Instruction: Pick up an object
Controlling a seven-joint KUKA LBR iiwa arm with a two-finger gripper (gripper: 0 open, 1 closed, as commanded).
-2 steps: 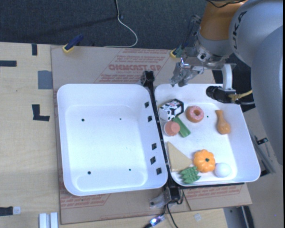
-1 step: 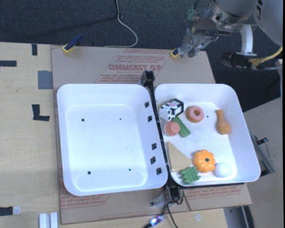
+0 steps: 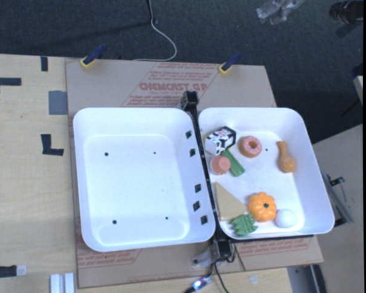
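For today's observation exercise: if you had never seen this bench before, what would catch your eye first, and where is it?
The bright orange pumpkin stands out first, low in the right bin, with a white ball just right of it. Above it, a pink-frosted doughnut lies beside a black-and-white patterned object near the divider. At the top right, the end effector hangs blurred over the dark floor, well away from both bins.

arm: top right corner, blurred | jaws (image 3: 282,5): raised high, pointing down-left | state: unclear
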